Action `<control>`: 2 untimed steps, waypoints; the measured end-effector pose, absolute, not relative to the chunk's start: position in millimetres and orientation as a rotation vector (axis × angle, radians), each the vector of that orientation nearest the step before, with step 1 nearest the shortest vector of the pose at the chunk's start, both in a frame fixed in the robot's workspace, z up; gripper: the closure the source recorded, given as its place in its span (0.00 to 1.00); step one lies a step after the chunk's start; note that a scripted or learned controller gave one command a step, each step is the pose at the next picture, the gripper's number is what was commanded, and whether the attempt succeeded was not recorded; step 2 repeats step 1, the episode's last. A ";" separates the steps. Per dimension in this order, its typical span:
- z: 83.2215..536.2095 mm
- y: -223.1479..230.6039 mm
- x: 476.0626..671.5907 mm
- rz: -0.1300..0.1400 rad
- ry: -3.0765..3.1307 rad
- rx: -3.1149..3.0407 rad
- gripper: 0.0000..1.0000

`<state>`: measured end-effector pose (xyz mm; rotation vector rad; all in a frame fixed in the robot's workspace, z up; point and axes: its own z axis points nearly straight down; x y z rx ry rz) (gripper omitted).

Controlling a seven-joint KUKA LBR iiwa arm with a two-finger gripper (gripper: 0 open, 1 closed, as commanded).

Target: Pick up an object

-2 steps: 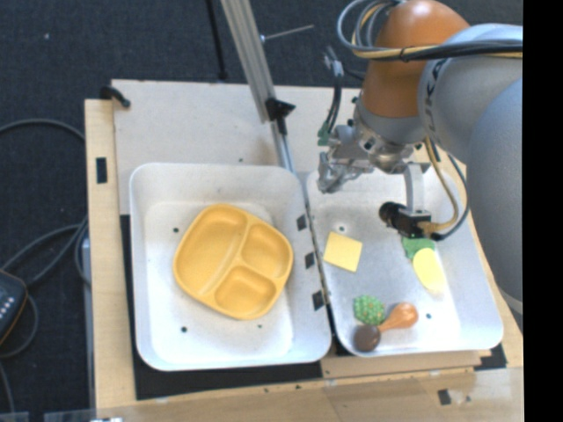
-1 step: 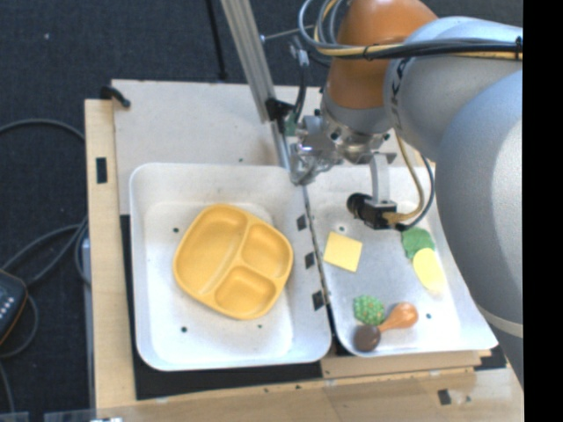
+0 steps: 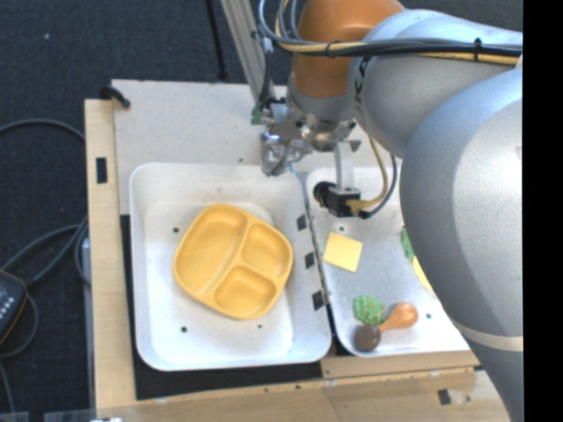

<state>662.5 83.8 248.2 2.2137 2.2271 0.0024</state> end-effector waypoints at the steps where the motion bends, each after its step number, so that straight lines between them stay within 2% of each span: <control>1: 248.5 80.8 661.8 -0.003 2.225 2.215 0.00; 2: 248.5 80.8 661.8 -0.003 2.225 2.215 0.00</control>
